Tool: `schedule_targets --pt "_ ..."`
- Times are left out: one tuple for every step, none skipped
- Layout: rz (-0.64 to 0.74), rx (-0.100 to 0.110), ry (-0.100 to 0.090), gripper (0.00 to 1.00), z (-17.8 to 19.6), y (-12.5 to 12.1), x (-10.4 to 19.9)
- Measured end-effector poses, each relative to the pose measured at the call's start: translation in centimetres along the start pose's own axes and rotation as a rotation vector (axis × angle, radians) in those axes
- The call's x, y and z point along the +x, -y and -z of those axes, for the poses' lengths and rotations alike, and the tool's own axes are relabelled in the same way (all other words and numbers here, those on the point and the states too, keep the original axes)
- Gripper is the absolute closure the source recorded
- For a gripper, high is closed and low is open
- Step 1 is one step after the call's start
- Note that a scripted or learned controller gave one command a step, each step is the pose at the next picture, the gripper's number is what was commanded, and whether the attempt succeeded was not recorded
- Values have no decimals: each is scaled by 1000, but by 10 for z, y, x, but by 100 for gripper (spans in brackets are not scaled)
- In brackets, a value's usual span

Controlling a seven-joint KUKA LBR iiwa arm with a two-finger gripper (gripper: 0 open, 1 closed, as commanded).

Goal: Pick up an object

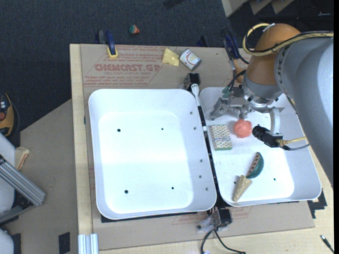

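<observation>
tool (233, 109) hovers seemingly just above red ball (242, 128).

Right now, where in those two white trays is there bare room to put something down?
The left bin is bare across its floor. The right bin is crowded: end effector, pink ball, patterned block, ice-cream cone toy. Its near-right corner, beyond the cone, is free.

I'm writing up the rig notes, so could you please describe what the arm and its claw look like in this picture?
The arm is a thick, rounded grey body with a glossy orange band above the wrist. A yellow cable loops beside the band, and another thin cable trails off to the right. The claw is a small grey metal assembly with dark fittings; no markings are legible on it.
</observation>
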State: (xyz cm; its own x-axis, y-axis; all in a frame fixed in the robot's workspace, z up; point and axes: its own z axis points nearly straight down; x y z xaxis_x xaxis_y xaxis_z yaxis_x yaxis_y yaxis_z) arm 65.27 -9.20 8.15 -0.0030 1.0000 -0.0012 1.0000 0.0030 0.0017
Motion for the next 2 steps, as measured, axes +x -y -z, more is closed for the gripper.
schedule_targets --pt "-6 9 -3 0 3 77 -1" --pt "-5 1 -1 100 14 73 -1"
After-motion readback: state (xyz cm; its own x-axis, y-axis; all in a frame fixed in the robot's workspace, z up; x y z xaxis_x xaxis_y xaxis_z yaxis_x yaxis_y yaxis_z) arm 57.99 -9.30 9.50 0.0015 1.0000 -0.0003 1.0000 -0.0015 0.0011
